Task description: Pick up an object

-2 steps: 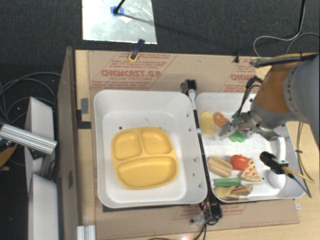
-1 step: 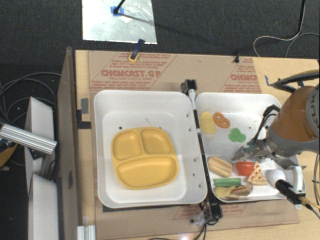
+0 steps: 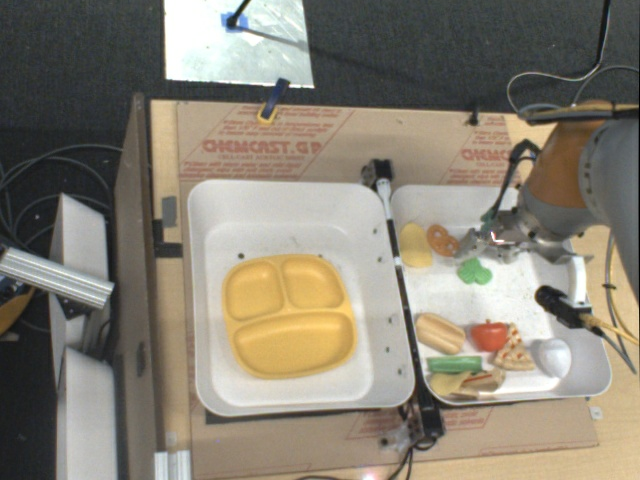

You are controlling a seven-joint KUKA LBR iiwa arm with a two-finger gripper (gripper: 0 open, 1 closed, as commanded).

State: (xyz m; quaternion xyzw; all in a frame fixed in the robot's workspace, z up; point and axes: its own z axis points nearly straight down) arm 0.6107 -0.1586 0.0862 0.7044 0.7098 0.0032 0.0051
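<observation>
The gripper [image 3: 487,240] hovers just above the green toy [image 3: 475,272], far in the right bin [image 3: 590,373]. I can't tell its jaw state. It should drop straight, centred.

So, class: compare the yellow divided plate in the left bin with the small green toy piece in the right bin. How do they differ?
The yellow divided plate is by far the larger; the small green toy piece is tiny beside it. The plate is yellow with three compartments, the green piece a single lump. The plate lies alone in the left white bin; the green piece sits among other toy foods in the right white bin, close below the gripper. Both rest flat on a bin floor.
</observation>
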